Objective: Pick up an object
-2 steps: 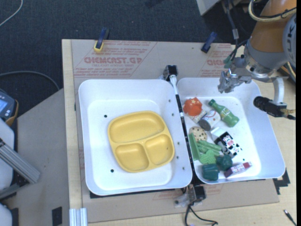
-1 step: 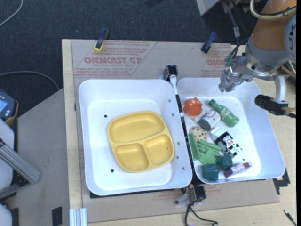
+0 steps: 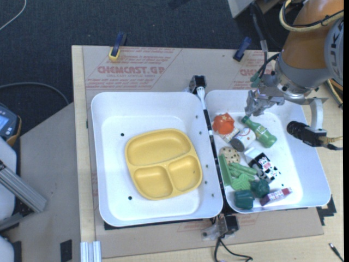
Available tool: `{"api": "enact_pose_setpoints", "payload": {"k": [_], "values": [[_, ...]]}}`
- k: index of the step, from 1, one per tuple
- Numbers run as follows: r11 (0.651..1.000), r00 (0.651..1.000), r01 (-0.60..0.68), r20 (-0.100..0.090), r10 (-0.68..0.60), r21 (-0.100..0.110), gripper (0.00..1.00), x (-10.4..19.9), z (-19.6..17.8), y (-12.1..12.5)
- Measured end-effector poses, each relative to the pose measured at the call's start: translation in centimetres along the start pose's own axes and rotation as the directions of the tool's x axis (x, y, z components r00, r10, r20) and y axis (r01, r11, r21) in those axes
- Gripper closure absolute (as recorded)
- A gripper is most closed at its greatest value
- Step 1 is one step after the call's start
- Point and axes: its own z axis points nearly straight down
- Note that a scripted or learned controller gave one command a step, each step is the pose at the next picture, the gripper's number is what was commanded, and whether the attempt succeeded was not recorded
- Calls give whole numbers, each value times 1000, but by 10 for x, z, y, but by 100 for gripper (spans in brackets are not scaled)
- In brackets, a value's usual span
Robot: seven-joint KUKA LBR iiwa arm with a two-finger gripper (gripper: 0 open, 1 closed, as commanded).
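Camera view: tool [image 3: 255, 109] hangs over the upper part of the right shallow white bin [image 3: 319, 171]; whether it is parted or closed cannot be told. The green plastic bottle [image 3: 260, 131] lies just at its 5 o'clock, long axis running 10 to 4 o'clock. The yellow three-compartment plastic tray [image 3: 162, 161] sits well apart in the left bin [image 3: 103, 146].
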Motion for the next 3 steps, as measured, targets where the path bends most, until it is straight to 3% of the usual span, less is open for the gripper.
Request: {"api": "enact_pose_setpoints", "payload": {"k": [2, 3], "values": [[1000, 1000, 1, 0, -1, 3, 100, 89, 15, -76], [1000, 1000, 2, -1, -2, 1, 100, 139, 10, -99]]}}
